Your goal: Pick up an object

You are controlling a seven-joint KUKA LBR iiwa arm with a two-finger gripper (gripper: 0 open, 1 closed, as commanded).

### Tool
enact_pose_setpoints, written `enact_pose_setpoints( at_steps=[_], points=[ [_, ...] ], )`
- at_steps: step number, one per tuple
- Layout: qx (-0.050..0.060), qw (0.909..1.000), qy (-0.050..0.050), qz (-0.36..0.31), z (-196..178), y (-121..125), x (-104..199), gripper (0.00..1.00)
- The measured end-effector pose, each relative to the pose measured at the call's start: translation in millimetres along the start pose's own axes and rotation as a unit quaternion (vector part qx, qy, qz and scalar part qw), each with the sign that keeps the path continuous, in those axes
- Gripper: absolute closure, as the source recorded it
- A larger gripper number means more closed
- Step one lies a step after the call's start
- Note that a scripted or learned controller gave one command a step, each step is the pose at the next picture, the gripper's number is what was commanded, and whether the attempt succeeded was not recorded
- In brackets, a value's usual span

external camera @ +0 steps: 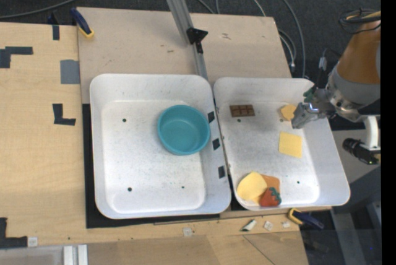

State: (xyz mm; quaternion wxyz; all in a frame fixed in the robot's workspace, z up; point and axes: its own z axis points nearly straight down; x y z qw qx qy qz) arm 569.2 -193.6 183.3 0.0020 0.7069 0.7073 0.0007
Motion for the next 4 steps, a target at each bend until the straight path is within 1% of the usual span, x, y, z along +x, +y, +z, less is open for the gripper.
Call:
enact_pose_setpoints(
  at_steps=[1, 2, 3, 4],
  points=[
    [0.0, 1.0, 0.0, 0.0, -41, 1, 0, 1.0],
    [0.003, 1.0, 0.002, -0.002, -35, 2, 46, 1.0],
    [0.002, 1.0, 0.002, -0.004, -38, 6, 111, 1.0],
    [0.003, 1.0, 0.002, -0.003, -38, 20, 161, 1.0]
  ],
)
